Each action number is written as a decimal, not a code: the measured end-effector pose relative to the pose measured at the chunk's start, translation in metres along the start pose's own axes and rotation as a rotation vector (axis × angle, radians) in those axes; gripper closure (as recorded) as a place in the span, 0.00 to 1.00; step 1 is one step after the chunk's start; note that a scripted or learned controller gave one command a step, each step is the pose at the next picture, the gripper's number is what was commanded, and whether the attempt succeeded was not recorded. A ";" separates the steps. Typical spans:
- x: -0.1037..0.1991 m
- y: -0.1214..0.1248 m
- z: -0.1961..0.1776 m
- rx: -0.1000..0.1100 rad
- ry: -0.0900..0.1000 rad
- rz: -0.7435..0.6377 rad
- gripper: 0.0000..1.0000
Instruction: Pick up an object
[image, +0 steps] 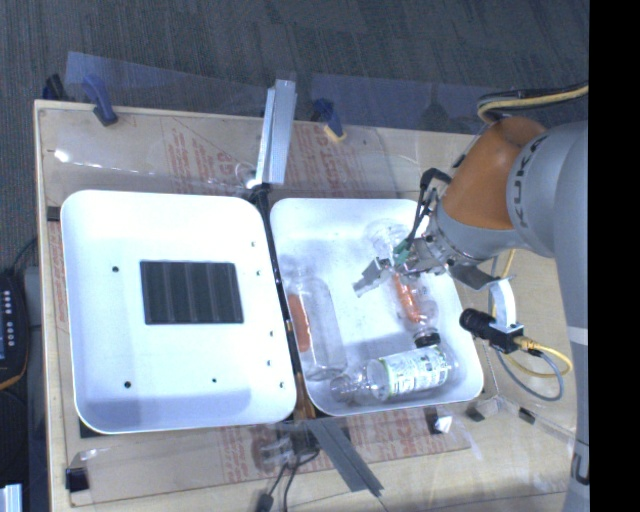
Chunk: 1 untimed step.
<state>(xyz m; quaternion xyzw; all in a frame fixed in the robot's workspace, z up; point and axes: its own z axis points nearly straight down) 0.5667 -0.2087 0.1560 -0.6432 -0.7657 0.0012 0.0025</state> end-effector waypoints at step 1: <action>0.000 0.000 0.000 0.000 0.000 0.000 0.00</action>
